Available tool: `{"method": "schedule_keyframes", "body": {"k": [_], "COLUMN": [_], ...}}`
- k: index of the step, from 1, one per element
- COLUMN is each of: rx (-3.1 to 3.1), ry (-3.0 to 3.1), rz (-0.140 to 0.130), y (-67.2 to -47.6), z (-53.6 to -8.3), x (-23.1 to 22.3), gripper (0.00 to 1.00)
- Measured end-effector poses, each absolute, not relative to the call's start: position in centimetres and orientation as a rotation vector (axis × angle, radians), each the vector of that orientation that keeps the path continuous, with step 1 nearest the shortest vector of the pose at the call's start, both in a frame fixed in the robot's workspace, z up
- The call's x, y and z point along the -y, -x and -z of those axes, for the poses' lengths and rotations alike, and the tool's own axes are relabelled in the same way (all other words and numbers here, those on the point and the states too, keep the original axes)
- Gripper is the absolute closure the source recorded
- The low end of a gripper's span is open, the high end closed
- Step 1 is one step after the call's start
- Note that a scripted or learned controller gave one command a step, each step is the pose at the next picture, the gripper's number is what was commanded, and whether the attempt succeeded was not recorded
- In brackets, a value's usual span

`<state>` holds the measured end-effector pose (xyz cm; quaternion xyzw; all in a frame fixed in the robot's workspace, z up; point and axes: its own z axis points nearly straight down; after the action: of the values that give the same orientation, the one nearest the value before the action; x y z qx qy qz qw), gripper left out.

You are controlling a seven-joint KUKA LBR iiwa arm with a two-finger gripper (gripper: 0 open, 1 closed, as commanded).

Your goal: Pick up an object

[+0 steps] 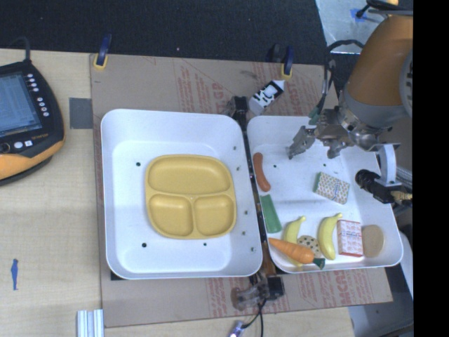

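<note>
My gripper hangs over the back of the right bin, open, with nothing between its fingers. Below it in the bin lie a sausage along the left wall, a green stick, and a green patterned packet to the gripper's front right. At the bin's front lie a carrot, a small banana, a larger banana, a spotted cookie, a red-and-white box and a tan round piece.
The left bin holds a yellow divided plate. A tablet-like controller lies at the far left of the bench. A black-and-white object sits behind the bins. Clamps hold the cardboard mat.
</note>
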<state>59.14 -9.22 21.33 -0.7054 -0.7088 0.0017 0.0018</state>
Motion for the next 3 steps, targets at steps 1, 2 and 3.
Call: {"method": "schedule_keyframes", "body": {"k": [1,2,3], "rx": [2.224,2.225,2.230], "ry": [2.214,2.214,2.210], "rz": [-0.006,-0.004,-0.006], "y": [-52.0,-48.7,-48.8], "z": [-13.8,-9.1,-10.2], "x": [12.9,16.4,16.4], "gripper": [0.00,0.00,1.00]}}
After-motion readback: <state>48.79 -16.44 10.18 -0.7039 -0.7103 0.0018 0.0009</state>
